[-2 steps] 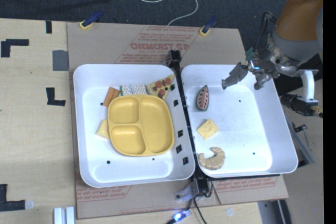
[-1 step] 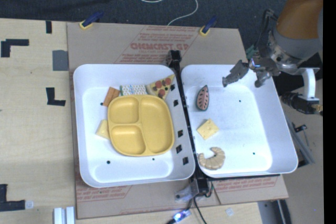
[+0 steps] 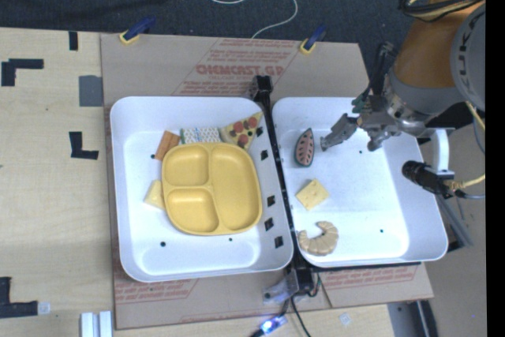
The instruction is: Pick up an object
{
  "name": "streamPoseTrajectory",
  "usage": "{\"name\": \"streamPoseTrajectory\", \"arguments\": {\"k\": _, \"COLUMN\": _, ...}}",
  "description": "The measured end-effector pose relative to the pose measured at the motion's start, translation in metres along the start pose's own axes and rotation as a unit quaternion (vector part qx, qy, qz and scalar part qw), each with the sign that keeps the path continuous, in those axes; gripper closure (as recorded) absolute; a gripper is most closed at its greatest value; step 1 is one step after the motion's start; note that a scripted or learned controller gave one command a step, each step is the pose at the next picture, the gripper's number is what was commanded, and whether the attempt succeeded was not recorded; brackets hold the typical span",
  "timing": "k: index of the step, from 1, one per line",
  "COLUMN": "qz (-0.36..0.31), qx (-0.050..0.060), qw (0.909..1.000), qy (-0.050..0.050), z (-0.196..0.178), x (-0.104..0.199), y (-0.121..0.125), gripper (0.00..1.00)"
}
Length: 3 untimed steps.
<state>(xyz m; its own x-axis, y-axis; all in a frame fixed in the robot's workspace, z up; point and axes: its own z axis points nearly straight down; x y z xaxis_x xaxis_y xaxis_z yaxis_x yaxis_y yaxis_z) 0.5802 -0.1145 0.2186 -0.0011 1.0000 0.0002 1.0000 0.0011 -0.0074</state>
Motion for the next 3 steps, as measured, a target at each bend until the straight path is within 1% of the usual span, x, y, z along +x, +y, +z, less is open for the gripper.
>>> {"name": "streamPoseTrajectory", "arguments": {"k": 1, "qz": 0.0, "qx": 0.0, "qw": 1.0, "qy": 0.0, "z": 0.065, "x": 0.004, "y": -0.001, "gripper": 0.0}}
{"name": "streamPoseTrajectory", "arguments": {"k": 2, "qz": 0.0, "qx": -0.001, "qw": 1.0, "qy": 0.0, "z": 0.127, "x": 0.003, "y": 0.004, "gripper": 0.0}}
{"name": "streamPoseTrajectory", "arguments": {"k": 3, "qz": 0.0, "qx": -0.003, "qw": 1.0, "qy": 0.0, "z": 0.134, "x": 0.003, "y": 0.004, "gripper": 0.0}}
